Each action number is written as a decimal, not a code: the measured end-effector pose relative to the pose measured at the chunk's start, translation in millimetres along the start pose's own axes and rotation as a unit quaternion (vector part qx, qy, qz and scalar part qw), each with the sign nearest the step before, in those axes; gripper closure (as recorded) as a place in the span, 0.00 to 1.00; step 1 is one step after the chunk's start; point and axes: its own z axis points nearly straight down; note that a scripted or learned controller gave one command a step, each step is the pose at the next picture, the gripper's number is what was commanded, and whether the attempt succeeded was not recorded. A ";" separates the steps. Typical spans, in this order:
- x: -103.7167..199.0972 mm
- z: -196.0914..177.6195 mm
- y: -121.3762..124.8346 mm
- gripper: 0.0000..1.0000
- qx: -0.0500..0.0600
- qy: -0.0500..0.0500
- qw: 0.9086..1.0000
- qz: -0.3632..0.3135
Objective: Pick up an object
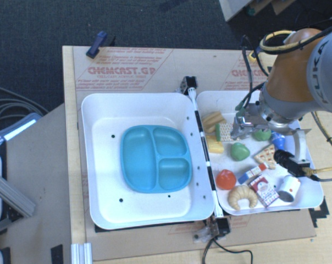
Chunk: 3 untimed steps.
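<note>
I had the claw low over the crowded right bin, couldn't tell its opening, and feared the green object beside it would get nudged aside

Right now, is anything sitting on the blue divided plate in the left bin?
No. The blue divided plate lies bare in the left bin; the toy foods, such as the croissant, are in the right bin.

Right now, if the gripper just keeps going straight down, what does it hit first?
Probably the bin floor between the perforated card and the green ball below the gripper, though depth is unclear.
</note>
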 end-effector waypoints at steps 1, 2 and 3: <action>-0.5 -0.7 0.4 0.00 -0.001 0.000 1.000 0.000; -27.5 95.1 1.9 0.00 -0.004 0.000 1.000 0.000; -27.8 99.3 -11.3 0.00 0.001 0.000 1.000 0.001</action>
